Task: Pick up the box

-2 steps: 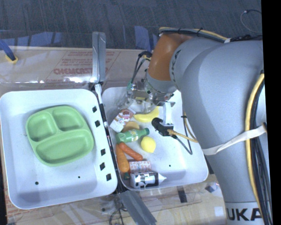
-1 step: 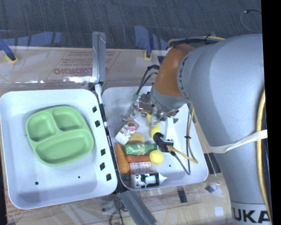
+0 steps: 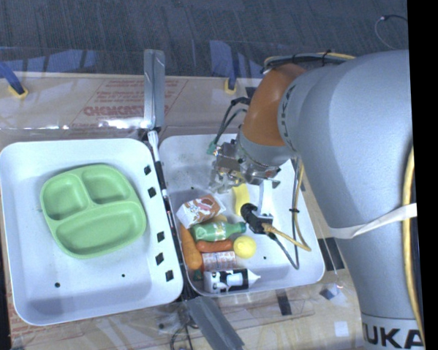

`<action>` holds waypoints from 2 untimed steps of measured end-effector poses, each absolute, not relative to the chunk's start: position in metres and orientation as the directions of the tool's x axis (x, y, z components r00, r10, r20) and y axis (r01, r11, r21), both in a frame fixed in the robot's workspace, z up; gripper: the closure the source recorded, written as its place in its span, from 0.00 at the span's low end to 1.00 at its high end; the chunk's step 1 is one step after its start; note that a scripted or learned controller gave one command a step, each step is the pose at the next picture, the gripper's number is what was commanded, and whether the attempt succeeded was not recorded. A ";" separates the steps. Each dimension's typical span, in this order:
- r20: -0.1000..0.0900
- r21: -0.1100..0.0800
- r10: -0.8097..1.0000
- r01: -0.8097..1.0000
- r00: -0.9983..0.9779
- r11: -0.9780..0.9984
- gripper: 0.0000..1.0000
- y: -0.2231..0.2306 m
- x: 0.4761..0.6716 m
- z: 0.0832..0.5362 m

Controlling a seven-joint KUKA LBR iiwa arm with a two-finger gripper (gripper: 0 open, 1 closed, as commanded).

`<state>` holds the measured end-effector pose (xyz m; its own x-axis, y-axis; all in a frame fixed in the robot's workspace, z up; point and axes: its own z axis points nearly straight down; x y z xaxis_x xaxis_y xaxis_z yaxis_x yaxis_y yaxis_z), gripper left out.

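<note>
Grey arm [image 3: 349, 142]: reaches in from the right, over the right bin [image 3: 311, 264].
Green tray [image 3: 94, 208]: alone in the left bin [image 3: 27, 290].
Gripper [image 3: 230, 174]: low at the bin's far side — grip state cannot be told.
Box [image 3: 199, 208]: just beside the gripper, toward the near-left, atop the food pile — long axis roughly left-right.

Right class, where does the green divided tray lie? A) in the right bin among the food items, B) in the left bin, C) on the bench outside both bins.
B: the green divided tray lies flat inside the left bin, apart from the right bin's clutter.
</note>
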<state>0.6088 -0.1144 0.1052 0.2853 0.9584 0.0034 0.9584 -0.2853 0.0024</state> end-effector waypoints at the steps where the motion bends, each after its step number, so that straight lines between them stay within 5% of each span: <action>1: 0.003 0.003 0.959 0.959 0.285 -0.285 0.00 -0.114 0.609 0.105; 2: -0.001 -0.008 0.855 0.855 0.519 -0.519 0.00 -0.091 0.580 0.091</action>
